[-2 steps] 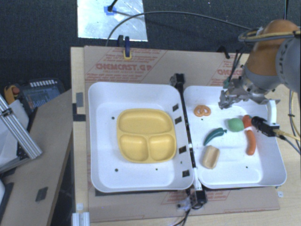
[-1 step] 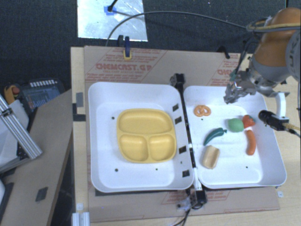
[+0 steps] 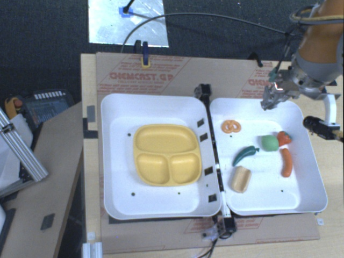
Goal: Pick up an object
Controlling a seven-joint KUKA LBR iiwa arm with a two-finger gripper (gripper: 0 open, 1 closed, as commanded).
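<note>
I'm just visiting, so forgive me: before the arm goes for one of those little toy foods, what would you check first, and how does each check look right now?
1. Things to pick lie in the right bin: ok. Pretzel, green pepper, sausage, bread roll.
2. Gripper carries nothing yet: ok.
3. Gripper over the right bin: ok, at its far edge.
4. Fingers open enough: cannot tell.
5. Target stands apart from its neighbours: ok for the pretzel; not ok for the green and red pieces, which touch.
6. Yellow tray out of the way: ok, in the left bin.
</note>
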